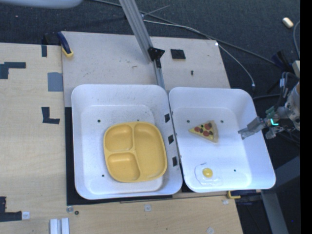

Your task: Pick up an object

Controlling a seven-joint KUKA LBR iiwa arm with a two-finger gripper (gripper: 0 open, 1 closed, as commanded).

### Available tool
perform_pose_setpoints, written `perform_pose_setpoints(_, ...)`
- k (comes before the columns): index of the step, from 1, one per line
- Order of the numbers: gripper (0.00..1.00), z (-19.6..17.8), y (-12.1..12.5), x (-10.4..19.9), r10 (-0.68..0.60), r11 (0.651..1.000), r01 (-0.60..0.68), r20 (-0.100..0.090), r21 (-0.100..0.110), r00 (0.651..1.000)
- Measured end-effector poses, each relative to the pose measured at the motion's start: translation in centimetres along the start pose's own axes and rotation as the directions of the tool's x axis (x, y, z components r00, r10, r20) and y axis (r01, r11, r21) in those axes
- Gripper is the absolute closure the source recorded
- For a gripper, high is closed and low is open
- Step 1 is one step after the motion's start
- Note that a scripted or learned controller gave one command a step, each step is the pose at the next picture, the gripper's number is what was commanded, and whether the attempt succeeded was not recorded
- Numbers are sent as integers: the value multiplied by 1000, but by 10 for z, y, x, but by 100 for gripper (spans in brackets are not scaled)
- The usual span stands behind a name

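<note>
A toy pizza slice (206,130) with red and green toppings lies in the middle of the right white bin (243,99). A toy fried egg (207,173) lies near that bin's front edge. My gripper (249,129) hangs over the right rim of the right bin, reaching in from the right, to the right of the pizza slice and well apart from it. Nothing shows in its grasp.
The left white bin (87,101) holds a yellow divided plate (135,151). A slanted metal pole (141,28) rises behind the two bins. Cables run over the dark floor at the back right.
</note>
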State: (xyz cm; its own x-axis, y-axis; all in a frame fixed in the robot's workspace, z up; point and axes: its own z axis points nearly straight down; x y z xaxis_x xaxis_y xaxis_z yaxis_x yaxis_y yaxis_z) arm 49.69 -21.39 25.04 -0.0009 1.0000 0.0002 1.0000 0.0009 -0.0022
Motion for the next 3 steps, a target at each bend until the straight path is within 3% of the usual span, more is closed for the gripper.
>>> perform_pose_setpoints(1, 0, 0, 0, 0, 0, 1000, 0, 0, -1, 1000)
perform_pose_setpoints(3, 0, 119, -2, -5, 1, 1000, -1, -1, 5, 1000)
